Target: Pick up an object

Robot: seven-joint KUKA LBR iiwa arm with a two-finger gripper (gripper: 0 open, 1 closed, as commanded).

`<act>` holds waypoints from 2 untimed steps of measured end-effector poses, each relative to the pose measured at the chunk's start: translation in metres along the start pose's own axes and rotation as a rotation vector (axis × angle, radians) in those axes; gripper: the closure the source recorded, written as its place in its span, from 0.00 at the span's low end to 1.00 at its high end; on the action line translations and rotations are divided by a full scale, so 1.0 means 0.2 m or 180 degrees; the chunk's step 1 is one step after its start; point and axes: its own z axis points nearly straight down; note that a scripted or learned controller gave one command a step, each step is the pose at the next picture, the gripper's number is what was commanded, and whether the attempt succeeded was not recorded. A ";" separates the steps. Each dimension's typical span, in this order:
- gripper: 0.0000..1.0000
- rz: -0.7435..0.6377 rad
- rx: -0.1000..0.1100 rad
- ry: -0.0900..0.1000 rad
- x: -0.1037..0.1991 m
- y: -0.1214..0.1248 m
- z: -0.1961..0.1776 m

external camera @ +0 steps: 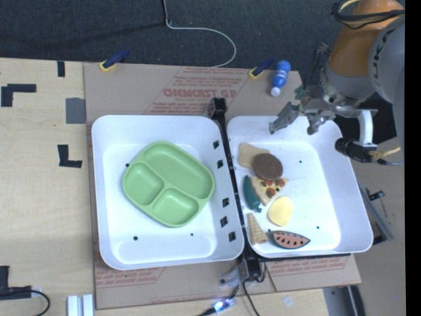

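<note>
My claw (pixel 297 120) hangs spread and empty over the far rim of the right bin (pixel 342 196), above the toy food clustered along its left side: brown cookie (pixel 268 166), yellow lemon (pixel 280 210), watermelon slice (pixel 289 239). The left bin (pixel 112 176) holds a green divided plate (pixel 168 184). Both bins sit on cardboard (pixel 191 91) over the wooden bench (pixel 39 176), dark carpet (pixel 79 12) beyond.

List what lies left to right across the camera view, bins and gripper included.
Left white bin → green three-compartment plastic plate → round brown cookie-like toy → blue-capped white bottle → open two-finger gripper, above the right white bin's far edge.
</note>
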 end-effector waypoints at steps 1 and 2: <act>0.00 -0.0001 0.0020 0.0000 0.16 -0.16 0.72; 0.00 -0.0001 -0.0011 -0.0002 0.16 0.05 0.68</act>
